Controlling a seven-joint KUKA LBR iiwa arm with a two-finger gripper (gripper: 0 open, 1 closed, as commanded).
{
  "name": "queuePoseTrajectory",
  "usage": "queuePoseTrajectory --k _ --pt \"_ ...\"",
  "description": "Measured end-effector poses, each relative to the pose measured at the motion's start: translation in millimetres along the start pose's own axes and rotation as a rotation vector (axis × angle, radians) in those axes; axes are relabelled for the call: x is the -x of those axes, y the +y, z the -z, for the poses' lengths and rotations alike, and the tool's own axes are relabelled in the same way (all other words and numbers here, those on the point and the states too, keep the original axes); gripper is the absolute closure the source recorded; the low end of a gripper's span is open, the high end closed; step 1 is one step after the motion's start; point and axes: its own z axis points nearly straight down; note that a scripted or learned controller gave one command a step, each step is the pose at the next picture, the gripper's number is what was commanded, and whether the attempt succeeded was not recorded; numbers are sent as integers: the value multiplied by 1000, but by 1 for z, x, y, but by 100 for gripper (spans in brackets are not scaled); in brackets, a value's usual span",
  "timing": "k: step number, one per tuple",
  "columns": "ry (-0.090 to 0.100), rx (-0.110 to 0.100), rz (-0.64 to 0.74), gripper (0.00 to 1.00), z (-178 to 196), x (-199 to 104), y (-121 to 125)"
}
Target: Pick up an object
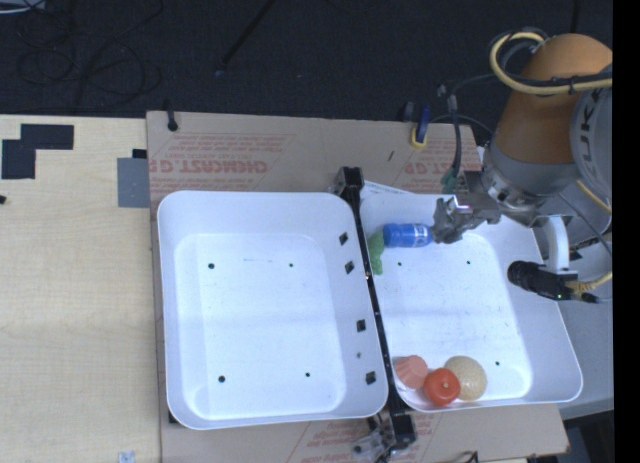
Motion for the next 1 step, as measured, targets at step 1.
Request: queuePoseTrajectory --k 1 --pt "1 -1 -2 100 44 -50 -48"
